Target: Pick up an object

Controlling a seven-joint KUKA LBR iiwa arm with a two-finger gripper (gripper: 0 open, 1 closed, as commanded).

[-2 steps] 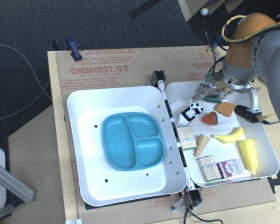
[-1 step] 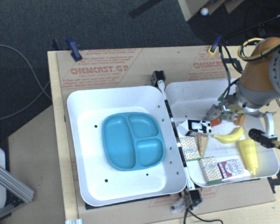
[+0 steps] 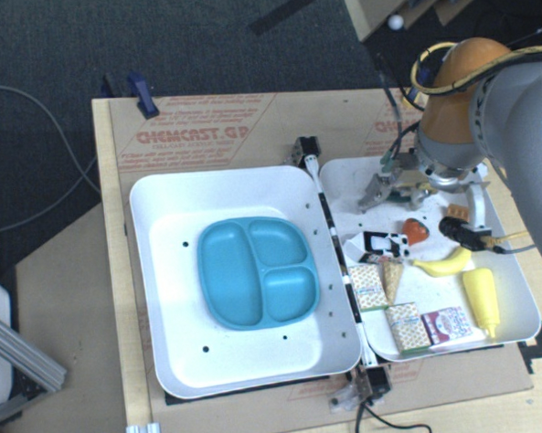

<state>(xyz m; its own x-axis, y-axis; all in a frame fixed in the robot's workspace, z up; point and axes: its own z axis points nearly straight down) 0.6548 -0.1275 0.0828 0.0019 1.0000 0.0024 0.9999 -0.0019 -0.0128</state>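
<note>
A light blue divided plate (image 3: 256,271) is sitting in the white left bin (image 3: 169,345). In the white right bin (image 3: 524,310), a yellow banana (image 3: 445,264) and a yellow bottle (image 3: 482,301) are lying near a red-orange piece (image 3: 417,230) and a black-and-white patterned item (image 3: 384,243). An orange band (image 3: 459,71) is showing on the grey arm (image 3: 522,122).

Grey arm (image 3: 520,123) w/ orange band (image 3: 456,90) (yellow cable)
</note>
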